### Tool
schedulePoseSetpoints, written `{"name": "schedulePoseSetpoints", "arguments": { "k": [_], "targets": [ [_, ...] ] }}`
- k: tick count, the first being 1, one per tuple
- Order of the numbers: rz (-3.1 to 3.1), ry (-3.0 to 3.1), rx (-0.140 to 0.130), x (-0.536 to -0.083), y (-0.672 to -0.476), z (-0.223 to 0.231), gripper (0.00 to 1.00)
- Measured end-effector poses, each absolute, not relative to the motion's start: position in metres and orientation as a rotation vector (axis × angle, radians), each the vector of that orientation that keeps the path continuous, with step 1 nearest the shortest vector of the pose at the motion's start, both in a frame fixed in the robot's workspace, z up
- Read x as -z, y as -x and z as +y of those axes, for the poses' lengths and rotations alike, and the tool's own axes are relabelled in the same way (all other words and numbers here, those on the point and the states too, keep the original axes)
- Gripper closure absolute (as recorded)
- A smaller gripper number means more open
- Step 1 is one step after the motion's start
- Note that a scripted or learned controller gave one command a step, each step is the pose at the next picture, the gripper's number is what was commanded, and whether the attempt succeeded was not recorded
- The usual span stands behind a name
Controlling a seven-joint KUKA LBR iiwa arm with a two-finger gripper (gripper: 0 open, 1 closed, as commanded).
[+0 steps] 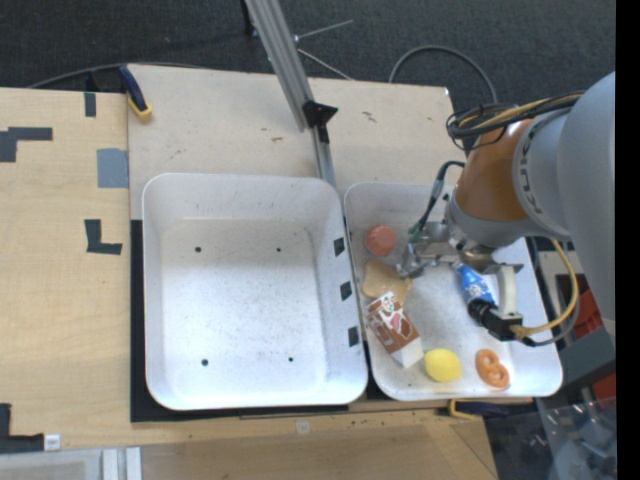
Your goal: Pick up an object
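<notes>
My gripper (415, 256) hangs low in the right bin (530, 373), reaching in from the right. Its tips are just right of a tan bread-like piece (379, 278) and below-right of a small red ball (380, 238). Nothing shows between the tips. A red and white carton (393, 330) lies tilted below the tan piece. A yellow lemon (442, 365) and an orange pretzel-shaped toy (491, 367) rest near the bin's front. A blue and white item (475, 286) lies right of the wrist.
The left bin (240, 288) stands beside the right one, sharing a raised wall. A metal pole (285, 53) slants down to the bins' back edge. Black cables (520, 323) loop around the arm's wrist over the right bin.
</notes>
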State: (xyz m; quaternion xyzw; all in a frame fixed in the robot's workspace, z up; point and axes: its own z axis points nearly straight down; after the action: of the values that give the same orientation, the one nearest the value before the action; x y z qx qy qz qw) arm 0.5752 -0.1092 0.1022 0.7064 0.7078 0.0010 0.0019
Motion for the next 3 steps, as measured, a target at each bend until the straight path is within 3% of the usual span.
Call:
{"name": "schedulePoseSetpoints", "arguments": {
  "k": [3],
  "targets": [
    [2.22, -2.216, -0.005, -0.262, -0.576, -0.094, 1.0]
  ]
}}
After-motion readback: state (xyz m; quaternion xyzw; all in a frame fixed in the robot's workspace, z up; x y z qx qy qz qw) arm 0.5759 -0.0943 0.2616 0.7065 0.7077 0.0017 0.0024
